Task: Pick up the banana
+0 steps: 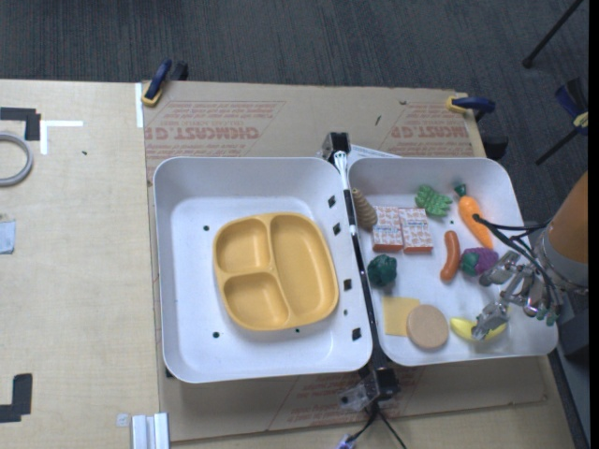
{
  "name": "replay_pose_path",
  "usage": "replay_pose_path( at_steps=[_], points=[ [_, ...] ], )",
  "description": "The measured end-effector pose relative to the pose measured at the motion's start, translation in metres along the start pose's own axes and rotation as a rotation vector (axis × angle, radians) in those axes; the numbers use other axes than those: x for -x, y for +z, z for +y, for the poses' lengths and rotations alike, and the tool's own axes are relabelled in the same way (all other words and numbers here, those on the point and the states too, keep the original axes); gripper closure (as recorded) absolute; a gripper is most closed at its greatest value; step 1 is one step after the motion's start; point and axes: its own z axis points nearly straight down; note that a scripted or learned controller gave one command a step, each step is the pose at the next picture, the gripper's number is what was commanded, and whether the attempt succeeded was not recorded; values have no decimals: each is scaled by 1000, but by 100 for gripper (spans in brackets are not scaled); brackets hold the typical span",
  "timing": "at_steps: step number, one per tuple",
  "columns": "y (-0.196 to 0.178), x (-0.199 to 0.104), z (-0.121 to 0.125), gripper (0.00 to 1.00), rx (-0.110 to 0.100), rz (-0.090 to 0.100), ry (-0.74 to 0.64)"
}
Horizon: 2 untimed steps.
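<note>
Two white bins side by side; landmark is the divided yellow tray (275, 271), one of it, sitting alone in the left bin (178, 279) with bare white floor all round it.

Everything else is right of the tray in the right bin (524, 344) — one of each unless noted: two small red-and-white boxes (402, 229) touching each other, a green leafy piece (433, 200), a carrot (475, 221), a red sausage (451, 254), a purple item (475, 261), a dark green broccoli-like lump (382, 269), a brown cone-like piece (363, 210) nearest the tray, a yellow cheese slice (401, 315), a tan round disc (428, 326) overlapping the cheese.

One banana (470, 328), far right of the tray and slightly lower, near the right bin's front rim, just beside the disc. Gripper (487, 325) is right on the banana's right end, fingers narrow and touching it — cannot tell whether they actually clamp it.

Open room: bare floor between sausage and banana; the banana corner is tight, front rim close.
</note>
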Motion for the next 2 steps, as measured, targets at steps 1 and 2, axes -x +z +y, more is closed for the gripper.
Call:
replay_pose_path(
  at_steps=[1, 2],
  points=[
    [0, 0, 0, 0, 0, 0, 0],
    [0, 0, 0, 0, 0, 0, 0]
  ],
)
